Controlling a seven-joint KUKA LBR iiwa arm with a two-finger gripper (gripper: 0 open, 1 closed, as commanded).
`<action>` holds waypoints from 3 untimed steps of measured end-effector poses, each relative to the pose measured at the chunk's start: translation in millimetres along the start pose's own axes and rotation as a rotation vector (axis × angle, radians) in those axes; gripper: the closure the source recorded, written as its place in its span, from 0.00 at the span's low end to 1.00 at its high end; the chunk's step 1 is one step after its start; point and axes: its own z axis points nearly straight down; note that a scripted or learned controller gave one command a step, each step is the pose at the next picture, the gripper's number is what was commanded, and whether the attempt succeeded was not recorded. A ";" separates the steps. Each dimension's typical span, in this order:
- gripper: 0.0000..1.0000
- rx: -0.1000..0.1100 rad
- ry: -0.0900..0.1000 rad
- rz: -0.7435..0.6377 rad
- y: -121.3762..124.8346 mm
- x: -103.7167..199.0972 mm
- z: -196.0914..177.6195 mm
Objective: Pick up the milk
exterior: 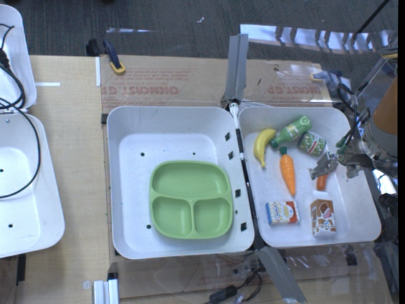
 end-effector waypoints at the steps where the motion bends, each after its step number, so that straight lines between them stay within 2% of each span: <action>1: 0.00 -0.005 0.003 0.079 -26.8 -48.4 102.4; 2: 0.00 -0.003 -0.001 0.461 -30.7 -56.8 -30.2; 3: 0.00 0.004 0.006 0.341 -31.9 -51.1 79.6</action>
